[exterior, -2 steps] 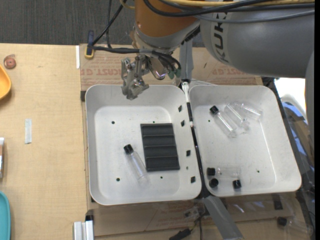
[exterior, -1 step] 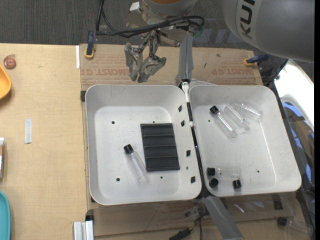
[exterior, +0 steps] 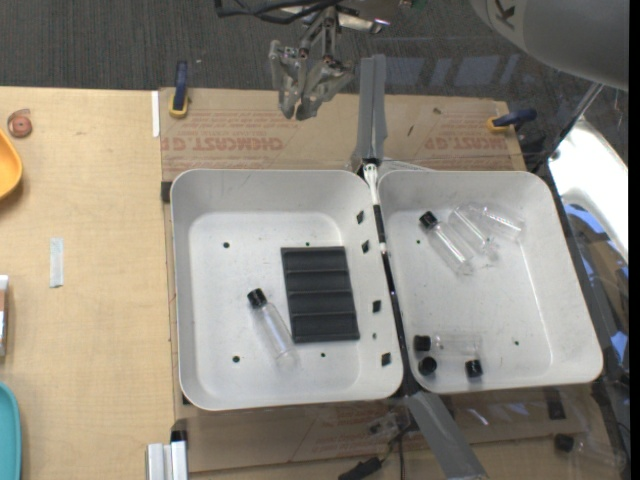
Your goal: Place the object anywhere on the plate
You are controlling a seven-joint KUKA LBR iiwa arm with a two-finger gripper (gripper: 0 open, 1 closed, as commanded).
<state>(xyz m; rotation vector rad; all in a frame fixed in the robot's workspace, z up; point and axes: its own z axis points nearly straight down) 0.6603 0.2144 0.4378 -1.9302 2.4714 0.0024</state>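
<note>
Overhead, gripper (exterior: 305,80) beyond the left bin (exterior: 200,368), seemingly holding nothing, finger spread unclear.

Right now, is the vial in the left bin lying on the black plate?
No, the vial lies on the bin floor just left of the black plate, beside its edge.

wooden bench (exterior: 80,218), dark carpet floor (exterior: 100,28)

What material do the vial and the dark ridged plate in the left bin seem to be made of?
Vial: clear glass or plastic, since the white bin shows through it; its cap is black, probably plastic. Ridged plate: matte black, likely plastic or rubber, with raised bars and hardly any shine.
</note>
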